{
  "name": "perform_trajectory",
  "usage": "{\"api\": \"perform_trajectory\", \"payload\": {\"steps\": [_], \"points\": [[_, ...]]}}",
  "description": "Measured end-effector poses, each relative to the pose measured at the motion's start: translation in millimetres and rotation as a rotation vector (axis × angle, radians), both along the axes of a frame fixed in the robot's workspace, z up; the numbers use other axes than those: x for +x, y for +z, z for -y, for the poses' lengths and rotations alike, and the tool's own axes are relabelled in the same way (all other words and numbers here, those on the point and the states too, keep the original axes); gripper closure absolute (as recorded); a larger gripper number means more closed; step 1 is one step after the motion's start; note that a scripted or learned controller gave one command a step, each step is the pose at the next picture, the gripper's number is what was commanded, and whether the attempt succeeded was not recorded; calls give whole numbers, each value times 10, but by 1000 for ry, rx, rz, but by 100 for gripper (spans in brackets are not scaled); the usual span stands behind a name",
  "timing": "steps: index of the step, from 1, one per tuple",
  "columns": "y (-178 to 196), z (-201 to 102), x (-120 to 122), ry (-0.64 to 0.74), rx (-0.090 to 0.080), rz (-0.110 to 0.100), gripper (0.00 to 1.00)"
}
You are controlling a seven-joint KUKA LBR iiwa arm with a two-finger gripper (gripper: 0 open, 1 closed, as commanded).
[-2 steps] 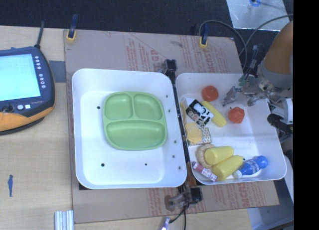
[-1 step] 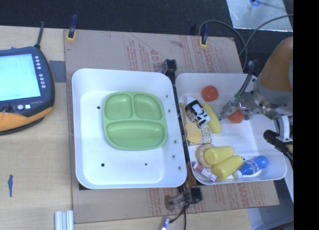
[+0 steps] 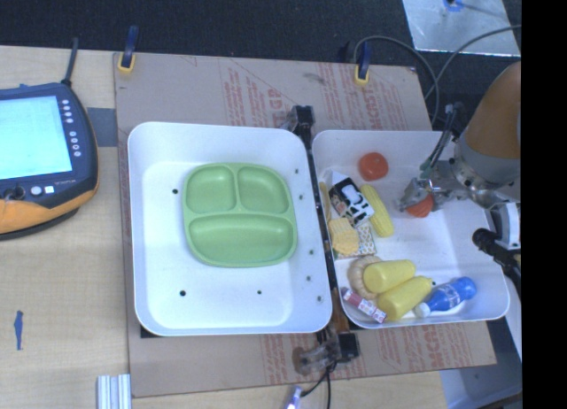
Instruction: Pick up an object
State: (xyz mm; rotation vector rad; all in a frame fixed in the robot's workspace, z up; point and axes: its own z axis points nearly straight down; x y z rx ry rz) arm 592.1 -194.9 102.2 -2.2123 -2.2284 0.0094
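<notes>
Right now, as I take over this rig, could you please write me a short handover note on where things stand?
Gripper: low in the right bin, at a small red-orange object; a grasp cannot be confirmed.
Right bin contents: an orange-red ball near the back, a corn cob, a black and white item, two yellow pieces and a blue bottle at the front.
Left bin: holds a green divided plate.
Done: the arm has reached an object.
Left: confirm the grip and lift; nothing is visibly raised yet.
</notes>
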Motion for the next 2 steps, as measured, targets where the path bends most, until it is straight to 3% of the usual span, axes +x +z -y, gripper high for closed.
{"api": "perform_trajectory", "payload": {"steps": [1, 2], "points": [[128, -852, 174, -1, 0, 7, 100], [1051, -1673, 58, -2, 4, 4, 100]]}}
